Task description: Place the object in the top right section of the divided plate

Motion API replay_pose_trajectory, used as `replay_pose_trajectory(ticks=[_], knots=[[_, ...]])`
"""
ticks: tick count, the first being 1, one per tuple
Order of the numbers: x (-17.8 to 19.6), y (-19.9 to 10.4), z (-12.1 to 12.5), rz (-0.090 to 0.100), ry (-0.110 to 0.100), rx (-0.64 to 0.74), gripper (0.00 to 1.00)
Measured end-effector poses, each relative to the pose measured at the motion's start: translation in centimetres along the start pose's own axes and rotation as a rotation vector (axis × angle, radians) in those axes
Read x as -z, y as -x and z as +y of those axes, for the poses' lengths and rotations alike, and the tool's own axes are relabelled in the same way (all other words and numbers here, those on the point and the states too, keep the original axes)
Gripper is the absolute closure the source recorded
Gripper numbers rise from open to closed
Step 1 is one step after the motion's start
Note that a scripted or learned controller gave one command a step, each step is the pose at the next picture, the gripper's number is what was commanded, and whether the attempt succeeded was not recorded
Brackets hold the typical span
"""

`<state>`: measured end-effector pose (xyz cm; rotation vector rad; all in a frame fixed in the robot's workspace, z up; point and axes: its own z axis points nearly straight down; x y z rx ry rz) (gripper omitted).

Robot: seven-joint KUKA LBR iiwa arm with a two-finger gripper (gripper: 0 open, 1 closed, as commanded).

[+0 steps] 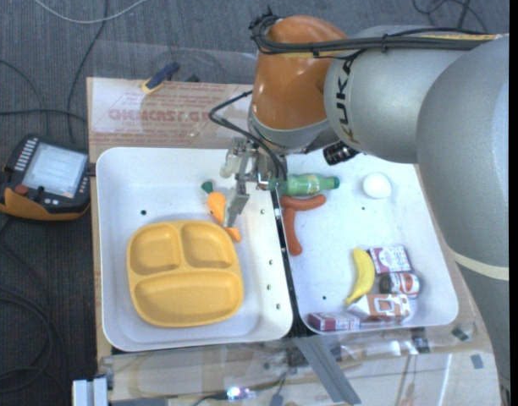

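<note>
While fingers (234,210) grip it, orange carrot (218,209) w/ green top hangs by yellow plate (184,273).

Gripper (234,214) hanging over the left bin (115,320), fingers closing around a toy carrot (217,205) at one o'clock of the yellow divided plate (184,272). Right bin (437,277) holding a green bottle (308,183), sausages (293,227), a banana (361,274), a white ball (377,185).
</note>
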<state>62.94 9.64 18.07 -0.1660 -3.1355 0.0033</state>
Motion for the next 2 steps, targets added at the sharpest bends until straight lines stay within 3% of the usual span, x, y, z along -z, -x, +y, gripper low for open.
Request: replay_pose_trajectory(ticks=[2], knots=[[0.0,0.0,0.0,0.0,0.0,0.0,0.0]])
